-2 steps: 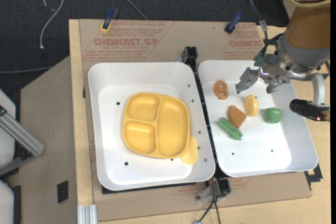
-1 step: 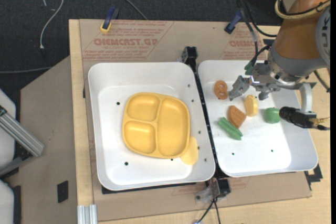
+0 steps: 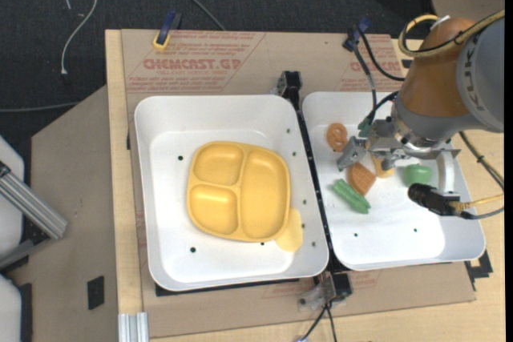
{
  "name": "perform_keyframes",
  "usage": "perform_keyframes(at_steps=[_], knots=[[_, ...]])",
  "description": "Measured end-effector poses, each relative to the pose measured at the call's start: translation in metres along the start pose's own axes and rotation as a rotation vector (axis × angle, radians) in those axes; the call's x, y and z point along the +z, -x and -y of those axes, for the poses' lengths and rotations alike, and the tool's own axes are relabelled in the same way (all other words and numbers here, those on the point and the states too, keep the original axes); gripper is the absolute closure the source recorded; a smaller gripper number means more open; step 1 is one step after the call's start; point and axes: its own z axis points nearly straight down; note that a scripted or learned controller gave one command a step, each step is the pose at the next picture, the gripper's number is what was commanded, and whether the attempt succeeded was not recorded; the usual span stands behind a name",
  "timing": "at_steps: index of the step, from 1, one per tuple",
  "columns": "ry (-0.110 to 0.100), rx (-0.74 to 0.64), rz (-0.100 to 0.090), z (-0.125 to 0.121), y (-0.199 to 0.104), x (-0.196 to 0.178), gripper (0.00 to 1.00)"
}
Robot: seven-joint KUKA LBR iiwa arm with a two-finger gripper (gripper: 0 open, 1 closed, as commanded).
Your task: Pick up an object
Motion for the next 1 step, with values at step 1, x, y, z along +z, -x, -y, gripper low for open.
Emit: perform_keyframes(at_steps=[1], knots=[[0.009,-0.001,0.003,-0.0016,0.0003,0.0494,0.0]])
